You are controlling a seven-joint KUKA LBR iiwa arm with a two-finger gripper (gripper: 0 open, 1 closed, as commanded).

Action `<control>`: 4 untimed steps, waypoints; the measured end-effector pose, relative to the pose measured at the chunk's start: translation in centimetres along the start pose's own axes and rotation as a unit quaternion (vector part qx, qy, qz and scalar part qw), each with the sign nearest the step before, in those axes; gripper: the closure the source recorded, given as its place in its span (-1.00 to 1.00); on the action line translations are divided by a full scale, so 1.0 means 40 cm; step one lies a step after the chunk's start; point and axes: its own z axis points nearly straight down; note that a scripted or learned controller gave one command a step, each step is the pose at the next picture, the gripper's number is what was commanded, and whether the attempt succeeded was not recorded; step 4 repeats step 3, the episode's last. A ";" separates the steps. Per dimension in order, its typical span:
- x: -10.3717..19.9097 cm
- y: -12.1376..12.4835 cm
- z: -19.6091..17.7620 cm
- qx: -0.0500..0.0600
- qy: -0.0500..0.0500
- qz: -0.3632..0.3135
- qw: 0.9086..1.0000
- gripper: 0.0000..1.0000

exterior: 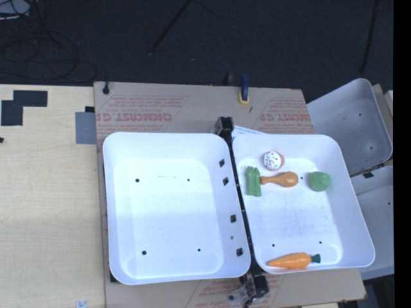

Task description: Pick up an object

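Note:
The right bin holds several small items. A white speckled ball lies near its far side. Just below it rests an orange drumstick-shaped toy, with a green block at its left end. A round green object sits to the right of the drumstick. An orange carrot with a green tip lies along the near wall.
The left bin stands beside the right one, joined by a black clamp strip. Both rest on a cardboard sheet on the wooden bench. A grey metal plate lies at the far right.

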 end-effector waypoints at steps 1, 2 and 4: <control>0.003 0.001 -0.024 0.001 0.000 -0.002 1.000 1.00; 0.006 0.002 -0.047 0.003 0.001 -0.004 1.000 1.00; 0.008 0.003 -0.071 0.004 0.001 -0.005 1.000 1.00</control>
